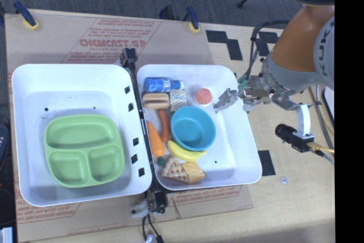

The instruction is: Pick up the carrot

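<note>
A light wooden bench (296, 190), part covered by printed cardboard (114, 40) held with blue-and-yellow clamps (25, 15), carries 2 shallow white bins side by side above a dark carpeted floor. The left bin (34, 82) holds a green divided plate (85, 149) with 3 compartments. The right bin (239, 145) is crowded with play food: a blue can (161, 85) lying on its side at the far end, a hot dog (156, 101) just in front of it, a small red-topped piece (203, 96) near the far right corner, a blue bowl (193, 128) in the middle, a yellow banana (185, 151) curving along the bowl's near edge, and a waffle-patterned piece beside an orange wedge (182, 171) at the near end.

The carrot (156, 138) lies along the right bin's left wall, orange and tapered, beside a slimmer red-orange stick (164, 124) and just left of the bowl.

The grey arm (296, 60), with its orange band, reaches in from the right. Its gripper (225, 101) hovers over the right bin's far right edge, well apart from the carrot, with nothing seen between its fingers; how wide they stand cannot be told from this angle.
</note>
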Controlling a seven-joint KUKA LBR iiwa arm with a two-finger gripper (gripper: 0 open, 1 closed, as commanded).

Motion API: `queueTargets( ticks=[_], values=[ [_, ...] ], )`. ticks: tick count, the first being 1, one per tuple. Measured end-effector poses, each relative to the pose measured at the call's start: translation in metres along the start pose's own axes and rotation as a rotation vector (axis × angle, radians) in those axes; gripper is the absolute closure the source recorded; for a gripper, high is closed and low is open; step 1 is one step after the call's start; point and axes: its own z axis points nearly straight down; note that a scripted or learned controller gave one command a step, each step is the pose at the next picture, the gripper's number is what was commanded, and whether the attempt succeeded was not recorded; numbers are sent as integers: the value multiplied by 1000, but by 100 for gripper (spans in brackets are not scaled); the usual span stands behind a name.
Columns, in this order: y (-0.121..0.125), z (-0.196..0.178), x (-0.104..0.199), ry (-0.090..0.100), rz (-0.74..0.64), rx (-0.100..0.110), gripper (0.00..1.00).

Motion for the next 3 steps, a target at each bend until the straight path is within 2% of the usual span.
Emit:
queueTargets(
  ticks=[1, 2, 3],
  values=[
    [23, 140, 80, -1, 117, -14, 0],
    [-3, 55, 177, 4, 14, -8, 0],
    [-59, 61, 198, -2, 76, 5, 0]
  ],
)
